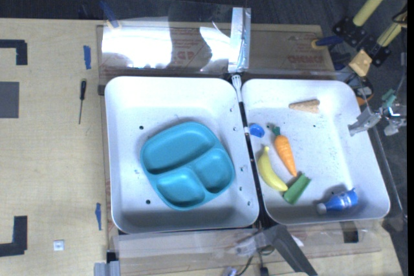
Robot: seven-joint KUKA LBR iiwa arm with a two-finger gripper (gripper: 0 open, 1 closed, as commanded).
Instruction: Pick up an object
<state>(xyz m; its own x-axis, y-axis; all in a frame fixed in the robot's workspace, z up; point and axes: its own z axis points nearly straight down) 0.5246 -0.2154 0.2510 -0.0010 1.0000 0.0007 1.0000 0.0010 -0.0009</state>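
Right bin (336, 100): banana (272, 169) beside carrot (285, 153), perhaps touching.

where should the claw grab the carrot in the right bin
Grip the carrot across its thick orange middle, coming straight down from above. It lies flat, pointing away from its green top, with the banana close on its left, so close the fingers across its width, clear of the green block at its tip.

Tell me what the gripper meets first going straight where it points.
Likely the bare floor of the right bin, near its right wall; the gripper seems aimed down-left, but depth is unclear.
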